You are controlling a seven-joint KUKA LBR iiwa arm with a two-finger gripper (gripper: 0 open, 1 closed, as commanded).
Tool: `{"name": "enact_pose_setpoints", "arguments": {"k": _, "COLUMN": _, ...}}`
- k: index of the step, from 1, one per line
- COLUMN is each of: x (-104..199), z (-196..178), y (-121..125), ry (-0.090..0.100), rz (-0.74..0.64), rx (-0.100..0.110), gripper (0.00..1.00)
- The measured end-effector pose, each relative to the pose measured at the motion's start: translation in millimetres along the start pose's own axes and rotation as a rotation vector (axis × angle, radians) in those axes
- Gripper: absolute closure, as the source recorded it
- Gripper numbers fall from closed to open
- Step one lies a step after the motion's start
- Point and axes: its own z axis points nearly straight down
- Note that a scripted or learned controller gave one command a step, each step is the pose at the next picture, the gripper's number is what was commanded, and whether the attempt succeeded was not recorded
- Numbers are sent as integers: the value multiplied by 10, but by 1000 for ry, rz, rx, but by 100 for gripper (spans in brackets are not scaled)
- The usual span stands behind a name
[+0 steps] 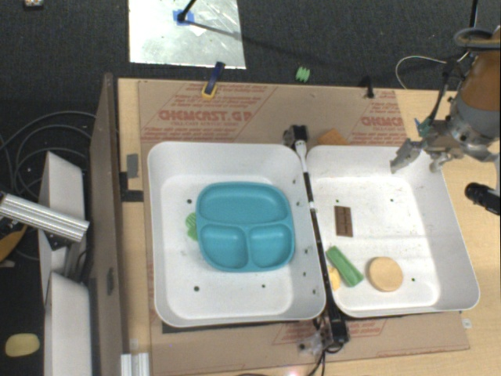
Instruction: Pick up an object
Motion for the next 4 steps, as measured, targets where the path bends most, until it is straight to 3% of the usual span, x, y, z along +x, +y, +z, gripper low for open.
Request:
{"name": "enact_pose_setpoints", "arguments": {"k": 1, "x": 246, "z": 688, "y": -788, "ry": 5, "rz": 3, "rx": 13, "gripper": 0}}
{"name": "enact_pose_setpoints", "arguments": {"k": 2, "x": 924, "z": 1187, "y": -1199, "ry": 3, "rz": -3, "rx": 4, "gripper": 0}}
{"name": "enact_pose_setpoints", "arguments": {"k": 3, "x": 593, "z": 1153, "y": -325, "ry": -3, "rz": -2, "rx": -9, "gripper": 0}}
{"name": "enact_pose_setpoints", "arguments": {"k": 4, "x": 970, "z": 1154, "y": 186, "ry": 0, "rz": -6, "rx": -6, "gripper": 0}}
